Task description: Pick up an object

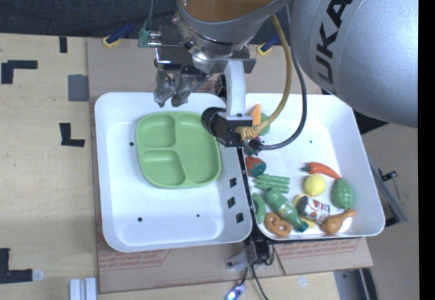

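My gripper hangs above the far rim of the left bin, just beyond the top left corner of a green divided plate that lies flat in that bin. Its fingers look shut and nothing shows between them. The toy foods are in the right bin: a yellow lemon, a red chili, a green leafy piece, a small can, a green bottle, green beans and a brown drumstick. The gripper is well to the left of them.
An orange carrot and a red piece lie by the divider between the bins, near a black cable fitting. The arm's large grey body overhangs the far right. A brown ring sits at the right bin's front.
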Tool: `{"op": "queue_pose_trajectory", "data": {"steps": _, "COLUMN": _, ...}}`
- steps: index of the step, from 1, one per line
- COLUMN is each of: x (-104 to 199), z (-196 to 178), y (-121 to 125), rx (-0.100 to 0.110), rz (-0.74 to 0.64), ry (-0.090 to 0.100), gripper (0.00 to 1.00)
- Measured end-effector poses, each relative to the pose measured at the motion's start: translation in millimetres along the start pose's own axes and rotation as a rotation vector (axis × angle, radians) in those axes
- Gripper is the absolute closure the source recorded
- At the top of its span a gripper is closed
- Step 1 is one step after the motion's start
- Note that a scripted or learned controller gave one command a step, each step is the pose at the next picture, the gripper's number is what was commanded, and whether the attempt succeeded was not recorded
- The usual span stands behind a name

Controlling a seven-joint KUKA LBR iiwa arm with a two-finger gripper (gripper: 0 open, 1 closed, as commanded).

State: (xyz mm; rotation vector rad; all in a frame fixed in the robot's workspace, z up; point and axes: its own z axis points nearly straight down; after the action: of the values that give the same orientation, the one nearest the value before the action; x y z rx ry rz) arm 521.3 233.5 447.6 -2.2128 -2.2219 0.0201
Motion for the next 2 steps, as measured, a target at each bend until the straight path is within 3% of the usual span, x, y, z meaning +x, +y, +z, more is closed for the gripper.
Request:
{"op": "queue_pose_trajectory", "data": {"steps": 1, "x": -1, "z": -93, "y": 59, "rx": -0.022, "rz": 0.003, "ry": 0.007, "gripper": 1.00}}
{"op": "queue_pose_trajectory", "data": {"steps": 2, "x": 0, "z": -24, "y": 15, "rx": -0.004, "rz": 0.001, "ry": 0.001, "gripper": 1.00}}
